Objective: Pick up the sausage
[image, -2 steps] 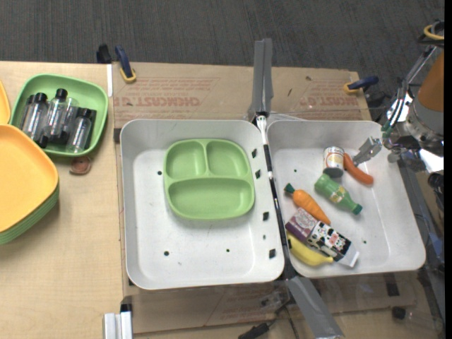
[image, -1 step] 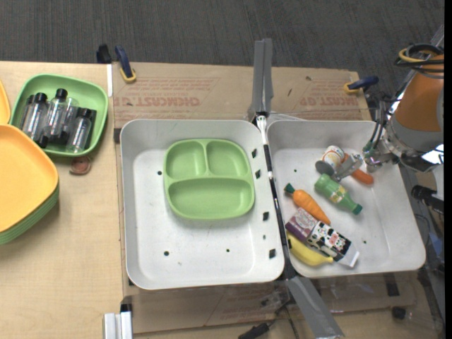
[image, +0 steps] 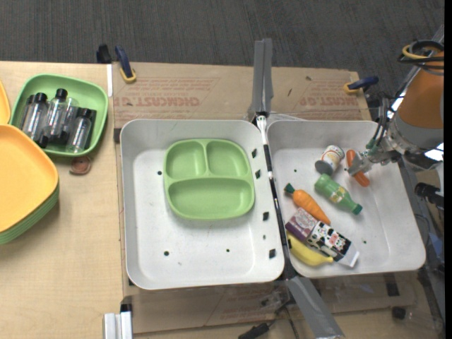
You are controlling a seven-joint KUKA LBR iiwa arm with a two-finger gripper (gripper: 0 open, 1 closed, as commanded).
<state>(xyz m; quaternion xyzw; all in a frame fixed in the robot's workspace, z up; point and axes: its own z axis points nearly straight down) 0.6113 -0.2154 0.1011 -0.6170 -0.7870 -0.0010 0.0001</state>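
— Two white bins sit side by side on the surface (image: 70, 260). Where is the sausage (image: 359, 172)?

— It lies in the right bin (image: 395, 246), near that bin's far right corner, a small orange-red piece just right of the little can (image: 328, 159).

— And the claw (image: 358, 162)?

— It is down at the sausage, hanging from the grey arm (image: 417, 111). The sausage's upper end meets its tip. How far it is parted, and whether it grips anything, cannot be told from here.

— What else shares that bin?

— Nearer than the sausage: a green bottle (image: 337, 193), a carrot (image: 307, 202), a purple packet (image: 319, 235) and a banana (image: 307, 254) at the near edge.

— The left bin (image: 141, 260)?

— It carries a green divided plate (image: 209, 178), well apart from the sausage.
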